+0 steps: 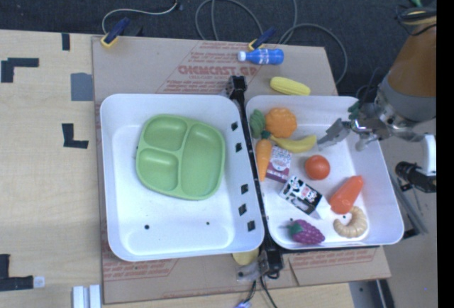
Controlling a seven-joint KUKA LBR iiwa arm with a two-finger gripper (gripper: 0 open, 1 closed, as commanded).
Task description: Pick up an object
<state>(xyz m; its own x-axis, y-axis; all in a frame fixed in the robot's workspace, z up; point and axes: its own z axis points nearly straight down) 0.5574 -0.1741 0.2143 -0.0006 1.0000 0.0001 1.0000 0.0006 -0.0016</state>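
Nothing has been picked up yet, as far as the view shows. The grey arm with the orange band comes in at three o'clock, and its two-finger gripper hovers over the upper right part of the right-hand shallow white bin. The jaws look spread, one finger reaching toward nine o'clock and the other angled down, with nothing between them; at this resolution that reading is probably right but not certain.

All the candidates for picking lie in that bin. A round red toy tomato sits just at seven o'clock from the gripper, nearest to it. A curved yellow toy banana lies at nine o'clock, touching a round orange toy fruit above it. An orange toy carrot runs along the bin's left wall. Lower down lie a black-and-white cow-patterned carton, a red-orange toy pepper, a purple toy grape bunch and a tan ring-shaped pastry.

The left bin holds a green divided plastic plate.

What remains is the whole grasp: descend, close, lift.

The arm's upper body is cut off at the frame's right edge, and the small item between carrot and carton is hard to identify.
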